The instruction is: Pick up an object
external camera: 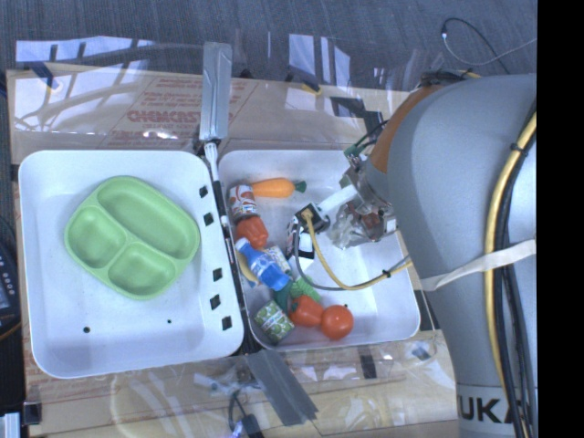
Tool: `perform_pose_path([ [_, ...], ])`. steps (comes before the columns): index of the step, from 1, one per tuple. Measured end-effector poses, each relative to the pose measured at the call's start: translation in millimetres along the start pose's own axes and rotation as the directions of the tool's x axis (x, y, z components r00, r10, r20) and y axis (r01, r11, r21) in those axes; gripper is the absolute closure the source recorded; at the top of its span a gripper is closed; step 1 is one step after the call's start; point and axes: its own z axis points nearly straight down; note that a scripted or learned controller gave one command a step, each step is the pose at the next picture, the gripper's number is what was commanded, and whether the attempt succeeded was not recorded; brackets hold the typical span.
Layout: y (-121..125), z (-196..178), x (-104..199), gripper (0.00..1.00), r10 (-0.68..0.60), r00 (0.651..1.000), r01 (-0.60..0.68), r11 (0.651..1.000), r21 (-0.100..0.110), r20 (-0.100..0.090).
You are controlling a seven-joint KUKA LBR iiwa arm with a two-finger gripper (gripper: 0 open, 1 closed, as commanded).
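plate (132, 235) green | carrot (272, 188) orange | tomato (337, 321) red | bottle (267, 267) blue-white | left bin (55, 327) white

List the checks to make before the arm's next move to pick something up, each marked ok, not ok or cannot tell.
1. Gripper over the right bin: ok.
2. Things to pick in that bin: ok, carrot, blue bottle, tomato.
3. Things well apart: not ok, they crowd along the bin's left side.
4. Gripper holding nothing yet: cannot tell.
5. Green plate out of the way in the left bin: ok.
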Motion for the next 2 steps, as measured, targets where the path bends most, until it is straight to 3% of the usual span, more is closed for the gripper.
perform_pose_path([
  [1,26.1,-265.4,36.4,1.00,-0.013,1.000,0.013,1.000,-0.003,-0.004],
  [2,25.1,-262.8,36.6,0.00,-0.014,1.000,0.014,1.000,0.000,0.000],
])
